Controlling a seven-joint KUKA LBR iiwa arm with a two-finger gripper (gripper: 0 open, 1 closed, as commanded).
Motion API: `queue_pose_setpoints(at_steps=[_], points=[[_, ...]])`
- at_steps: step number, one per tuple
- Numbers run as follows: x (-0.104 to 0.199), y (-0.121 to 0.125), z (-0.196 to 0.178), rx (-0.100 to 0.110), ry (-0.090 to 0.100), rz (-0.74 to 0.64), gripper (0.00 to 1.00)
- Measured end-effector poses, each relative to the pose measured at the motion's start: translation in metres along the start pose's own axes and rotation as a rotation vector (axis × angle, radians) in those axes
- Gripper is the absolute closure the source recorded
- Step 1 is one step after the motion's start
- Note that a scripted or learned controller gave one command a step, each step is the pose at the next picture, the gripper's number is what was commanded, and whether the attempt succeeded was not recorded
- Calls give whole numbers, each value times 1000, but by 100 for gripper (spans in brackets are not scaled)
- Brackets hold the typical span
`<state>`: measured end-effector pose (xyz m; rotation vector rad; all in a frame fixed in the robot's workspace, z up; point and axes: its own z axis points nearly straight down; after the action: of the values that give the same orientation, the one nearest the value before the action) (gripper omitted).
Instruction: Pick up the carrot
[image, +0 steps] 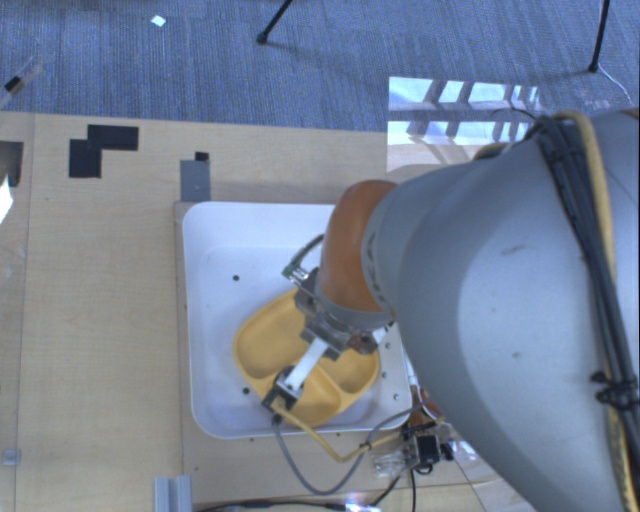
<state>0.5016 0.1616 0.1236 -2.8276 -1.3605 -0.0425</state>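
1. Fingers sit under the wrist, so I cannot tell whether they are wide or narrow. I would check that before closing on anything.
2. The wrist hangs low over a yellow dish-shaped thing in the left bin, and that is not my target.
3. Where the carrot lies I cannot tell: the arm covers the bin's right side and everything beyond it.
4. My judgement: lift clear, locate the carrot, then descend with the fingers set across its width.
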Motion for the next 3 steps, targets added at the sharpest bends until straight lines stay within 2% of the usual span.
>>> queue_pose_setpoints(at_steps=[1,2,3], points=[[50,-60,-12,10,-24,197,100],[56,-54,28,-4,3,-231,100],[50,-57,-20,9,-22,72,100]])
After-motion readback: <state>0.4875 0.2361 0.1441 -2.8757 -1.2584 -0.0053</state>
